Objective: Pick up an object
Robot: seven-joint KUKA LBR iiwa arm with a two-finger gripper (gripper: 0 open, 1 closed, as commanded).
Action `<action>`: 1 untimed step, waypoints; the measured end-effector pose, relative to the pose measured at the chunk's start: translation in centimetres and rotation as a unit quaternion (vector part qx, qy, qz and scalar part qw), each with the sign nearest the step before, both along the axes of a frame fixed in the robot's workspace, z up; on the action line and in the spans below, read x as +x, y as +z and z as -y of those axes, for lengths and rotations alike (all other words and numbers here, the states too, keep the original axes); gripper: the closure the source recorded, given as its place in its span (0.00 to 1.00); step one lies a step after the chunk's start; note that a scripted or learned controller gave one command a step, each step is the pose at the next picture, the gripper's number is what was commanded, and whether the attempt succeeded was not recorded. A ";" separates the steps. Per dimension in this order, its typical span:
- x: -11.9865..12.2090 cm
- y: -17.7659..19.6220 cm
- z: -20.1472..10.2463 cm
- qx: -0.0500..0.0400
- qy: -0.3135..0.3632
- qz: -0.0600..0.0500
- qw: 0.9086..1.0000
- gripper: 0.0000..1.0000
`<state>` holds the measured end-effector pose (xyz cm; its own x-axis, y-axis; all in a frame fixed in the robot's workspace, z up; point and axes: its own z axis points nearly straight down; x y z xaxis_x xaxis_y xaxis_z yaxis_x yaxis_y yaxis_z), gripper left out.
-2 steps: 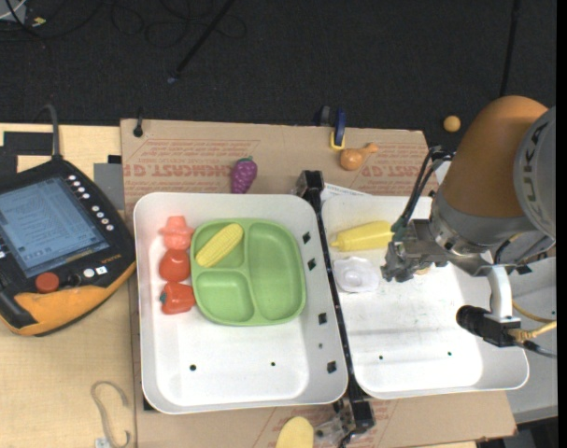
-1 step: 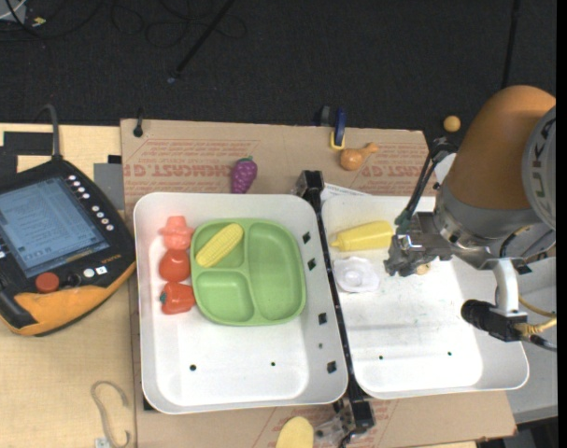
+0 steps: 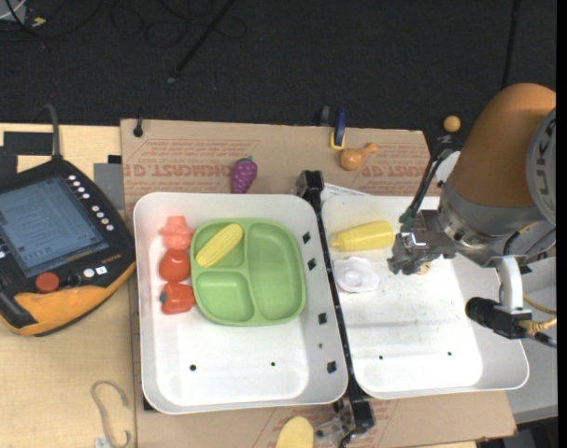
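Observation:
In the right bin a yellow block-like toy lies near the far left corner, with a small clear plastic piece just in front of it. My gripper hangs over the right bin, just right of the yellow toy and the clear piece, under the orange-banded wrist. Nothing shows between its dark tips. In the left bin a green divided plate carries a yellow corn cob. Red and pink toy foods lie left of the plate.
A teach pendant lies on the bench at far left. A purple toy and an orange toy rest on cardboard behind the bins. A yellow object sits at the front edge. A black clamp divider separates the bins.

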<state>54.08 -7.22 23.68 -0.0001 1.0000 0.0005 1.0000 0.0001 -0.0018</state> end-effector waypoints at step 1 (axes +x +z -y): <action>0.5 -1.7 0.0 0.000 0.000 -0.001 1.000 1.00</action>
